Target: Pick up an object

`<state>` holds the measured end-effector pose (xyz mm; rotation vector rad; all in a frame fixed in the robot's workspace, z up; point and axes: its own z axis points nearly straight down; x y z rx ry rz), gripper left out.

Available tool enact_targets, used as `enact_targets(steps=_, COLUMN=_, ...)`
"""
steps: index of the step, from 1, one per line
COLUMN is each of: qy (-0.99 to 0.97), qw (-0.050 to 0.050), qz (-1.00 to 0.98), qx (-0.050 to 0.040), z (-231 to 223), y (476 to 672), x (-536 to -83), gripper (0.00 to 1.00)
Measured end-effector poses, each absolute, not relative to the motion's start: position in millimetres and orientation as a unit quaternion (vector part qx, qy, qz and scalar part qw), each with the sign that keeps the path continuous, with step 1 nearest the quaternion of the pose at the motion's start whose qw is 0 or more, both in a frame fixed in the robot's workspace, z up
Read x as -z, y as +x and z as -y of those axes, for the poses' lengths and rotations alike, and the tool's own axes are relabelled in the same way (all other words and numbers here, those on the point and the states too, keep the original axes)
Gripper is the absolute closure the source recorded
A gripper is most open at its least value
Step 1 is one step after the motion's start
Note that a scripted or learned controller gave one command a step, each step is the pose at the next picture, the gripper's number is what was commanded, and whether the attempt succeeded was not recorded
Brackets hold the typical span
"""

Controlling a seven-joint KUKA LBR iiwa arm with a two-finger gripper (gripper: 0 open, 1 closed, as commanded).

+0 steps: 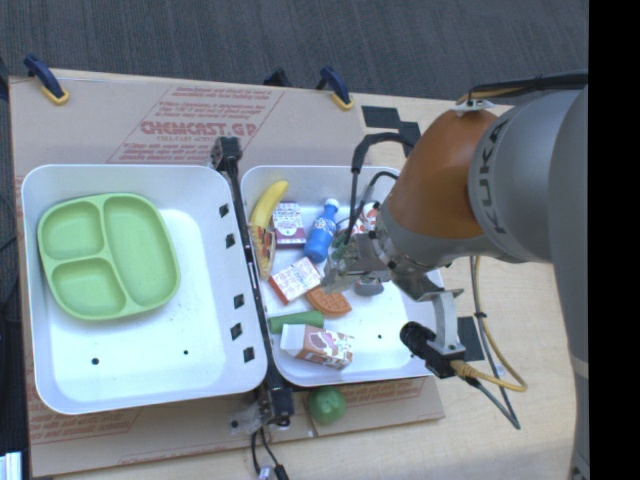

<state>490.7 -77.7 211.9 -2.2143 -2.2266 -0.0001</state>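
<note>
Nothing is lifted yet: your hand (352, 266) sits low in the right bin (392, 363) over the red wafer (328, 301), and whether it is clenched I cannot tell.

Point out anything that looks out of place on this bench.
A green ball lies outside the bins, on the cardboard just past the right bin, near its front left corner. The other items sit inside that bin.
</note>
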Motion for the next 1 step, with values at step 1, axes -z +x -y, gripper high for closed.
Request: enact_targets(steps=1, qy=-0.703, qw=0.001, qz=0.711, qx=-0.0002, z=77.5, y=491.5, x=-221.6, gripper=1.0)
